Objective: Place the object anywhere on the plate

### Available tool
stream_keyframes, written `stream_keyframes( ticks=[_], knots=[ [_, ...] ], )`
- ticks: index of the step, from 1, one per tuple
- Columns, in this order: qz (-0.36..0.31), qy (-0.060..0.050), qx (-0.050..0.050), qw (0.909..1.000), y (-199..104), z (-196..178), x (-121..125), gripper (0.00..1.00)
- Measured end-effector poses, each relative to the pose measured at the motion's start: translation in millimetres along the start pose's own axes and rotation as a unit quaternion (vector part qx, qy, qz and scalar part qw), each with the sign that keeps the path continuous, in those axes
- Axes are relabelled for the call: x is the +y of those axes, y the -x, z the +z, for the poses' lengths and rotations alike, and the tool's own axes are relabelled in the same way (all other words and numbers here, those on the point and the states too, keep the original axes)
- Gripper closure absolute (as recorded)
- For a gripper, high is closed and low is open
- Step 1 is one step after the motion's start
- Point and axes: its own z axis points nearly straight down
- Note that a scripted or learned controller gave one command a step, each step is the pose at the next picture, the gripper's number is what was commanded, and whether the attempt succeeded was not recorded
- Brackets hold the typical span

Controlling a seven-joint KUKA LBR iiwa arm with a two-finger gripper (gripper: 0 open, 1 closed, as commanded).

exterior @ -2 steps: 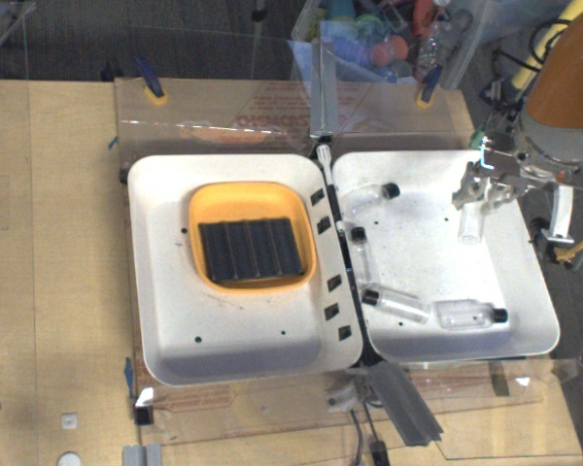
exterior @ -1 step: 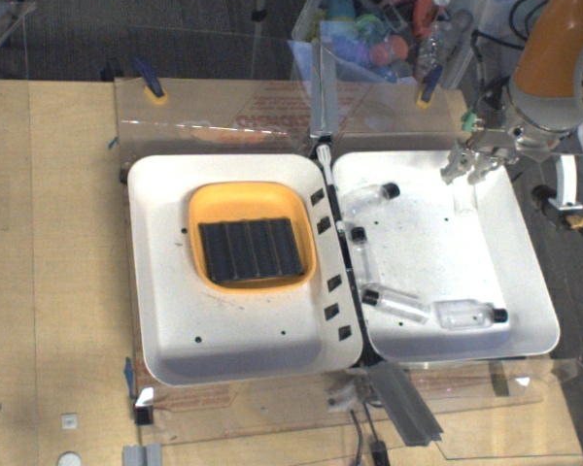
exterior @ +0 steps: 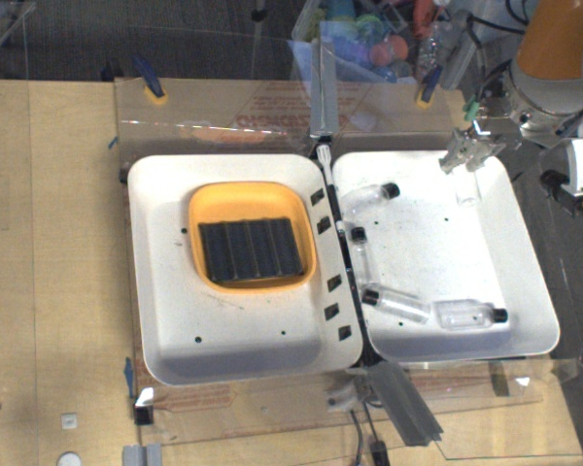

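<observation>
Clear vials w/ black caps, four of them, are all lying in the right bin [exterior: 525, 260], none on the plate. Vial one [exterior: 367, 199] is lying at approx 10 o'clock in that bin, cap pointing toward 2. Vial two [exterior: 358, 252] is lying just beside the divider at 9 o'clock, running 12-to-6, cap at its 12 end. Vial three [exterior: 400, 305] is sitting at approx 7 o'clock, tilted, cap toward the divider. Vial four [exterior: 463, 314] is lying near it at 6 o'clock, cap pointing toward 3; the two are close but I can't tell if they're touching.

My jaws are hanging over the right bin's 1 o'clock corner, well apart from every vial. I can't tell how far they're standing open, nor whether anything is sitting in them: too small and cluttered. My arm [exterior: 554, 37] is reaching in from 2 o'clock, orange band showing above the grey wrist.

Orange plate [exterior: 202, 210] is sitting approx centre in the left bin [exterior: 155, 309], carrying a dark ridged insert [exterior: 251, 249]. Both bins are resting side by side on the tan surface [exterior: 49, 260]. At 12 o'clock, beyond the bins, a clear tub [exterior: 389, 22] is holding mixed coloured items.
</observation>
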Motion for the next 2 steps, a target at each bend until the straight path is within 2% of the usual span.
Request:
stream_keyframes(
  ticks=[1, 2],
  knots=[
    [-0.136, 0.001, 0.000, 0.9907, 11, -46, 0, 1.00],
    [-0.260, 0.002, -0.001, 0.9655, 51, -91, -3, 1.00]
  ],
)
